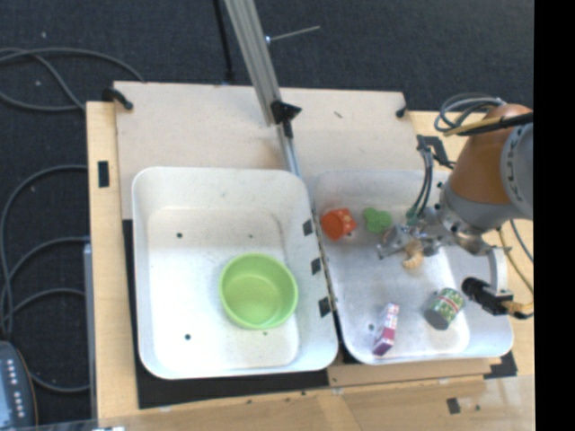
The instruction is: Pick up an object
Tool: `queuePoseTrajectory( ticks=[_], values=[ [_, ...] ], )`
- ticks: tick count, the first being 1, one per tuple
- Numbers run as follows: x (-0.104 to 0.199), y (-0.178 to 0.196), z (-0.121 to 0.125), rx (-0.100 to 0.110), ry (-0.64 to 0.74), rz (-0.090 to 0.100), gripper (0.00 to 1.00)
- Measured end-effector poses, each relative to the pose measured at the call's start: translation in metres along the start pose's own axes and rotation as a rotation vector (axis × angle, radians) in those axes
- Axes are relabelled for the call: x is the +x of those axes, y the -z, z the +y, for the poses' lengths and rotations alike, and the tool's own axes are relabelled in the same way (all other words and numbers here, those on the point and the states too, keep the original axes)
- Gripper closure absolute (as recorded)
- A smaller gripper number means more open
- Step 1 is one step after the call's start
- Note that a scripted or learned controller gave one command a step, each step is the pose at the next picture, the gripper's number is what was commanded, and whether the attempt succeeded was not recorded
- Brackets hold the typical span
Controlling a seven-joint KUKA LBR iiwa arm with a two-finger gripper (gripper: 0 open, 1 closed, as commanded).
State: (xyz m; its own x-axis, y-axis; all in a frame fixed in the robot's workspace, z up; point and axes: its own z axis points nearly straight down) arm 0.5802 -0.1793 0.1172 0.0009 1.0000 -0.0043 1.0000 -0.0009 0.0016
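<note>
The desk (207,128) carries two white bins side by side. The left bin (171,205) holds one green bowl (260,290), which sits toward the near side of the bin. The right bin (359,196) holds several small things. The arm (481,173) reaches in from the right and bends down over the right bin.

The tool (402,238) hangs low over the middle of the right bin. From this view I cannot tell if it is released or clenched, because the metal parts are small and blurred.

A small tan piece (413,259) lies directly at the near side of the tool, touching it or just beside it; I cannot say which, and I do not see it held. My judgement is that this piece is the likely target, since it is the closest one. Its long axis is too small to read.

The other things lie as follows. A green lump (378,220) is just to the left of the tool. An orange thing (337,224) is further left, near the wall of the bin. A grey-green can (444,308) lies nearer and to the right, on its side. A pink carton (386,329) lies at the near edge, with its long axis running near to far.
</note>
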Motion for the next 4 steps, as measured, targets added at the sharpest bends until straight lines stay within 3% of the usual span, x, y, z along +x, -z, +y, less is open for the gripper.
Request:
queuePoseTrajectory(
  ticks=[1, 2, 4],
  values=[
    [-0.002, -0.016, 0.0, 0.001, -0.003, 0.002, 0.0],
    [-0.002, -0.005, 0.001, -0.002, -0.006, 0.002, 1.0],
    [-0.013, 0.101, 0.011, 0.0, 0.003, 0.003, 1.0]
  ],
)
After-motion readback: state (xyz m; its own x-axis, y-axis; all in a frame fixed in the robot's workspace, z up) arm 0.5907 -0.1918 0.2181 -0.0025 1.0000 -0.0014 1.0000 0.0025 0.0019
